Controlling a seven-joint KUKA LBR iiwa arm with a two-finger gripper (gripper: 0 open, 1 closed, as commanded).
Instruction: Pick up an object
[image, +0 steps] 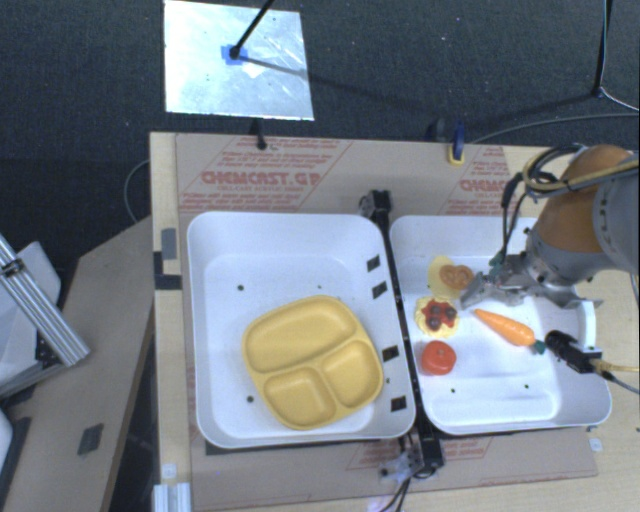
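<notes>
In the right bin (520, 400) lie an orange carrot (504, 326), a red tomato (437, 357), a small round tart with dark berries (438, 315) and a yellow piece with a red spot (451, 275). My gripper (478, 287) reaches in from the right and hangs low over the bin, just right of the yellow piece and above the carrot's left end. Nothing shows between its fingers.
The left bin (290, 245) holds a yellow three-compartment plate (312, 360). A black divider (395, 300) runs between the two bins. Cables loop over the arm's wrist (570, 225) at the right.
</notes>
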